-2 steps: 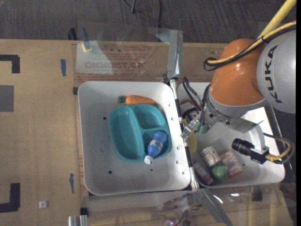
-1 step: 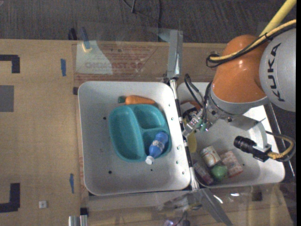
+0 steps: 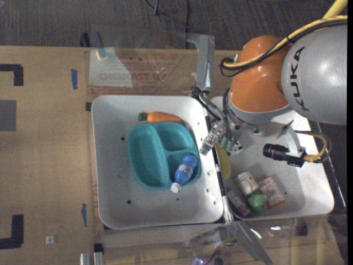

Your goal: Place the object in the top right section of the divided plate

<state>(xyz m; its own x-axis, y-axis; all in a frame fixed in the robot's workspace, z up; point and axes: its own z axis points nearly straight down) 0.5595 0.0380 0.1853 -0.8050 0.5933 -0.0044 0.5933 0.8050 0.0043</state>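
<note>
A teal divided plate [image 3: 144, 158] sits in the middle of the left bin [image 3: 110, 148]. A blue plastic bottle [image 3: 186, 170] lies slanted in the plate's lower right section, its white cap poking over the rim toward the front. The plate's top right section [image 3: 176, 138] shows bare teal. An orange carrot [image 3: 162, 116] lies on the bin floor just behind the plate. My gripper [image 3: 211, 138] hangs over the wall between the two bins, just right of the plate's top right corner, under the orange wrist band [image 3: 256, 81].
A yellow banana-like piece [image 3: 223, 162] lies along the left wall of the right bin [image 3: 314, 192]. In that bin's front are a small can [image 3: 246, 182], a green fruit [image 3: 256, 202], a pink-and-white packet [image 3: 272, 190] and a dark item [image 3: 237, 203]. The arm body covers the right bin's back.
</note>
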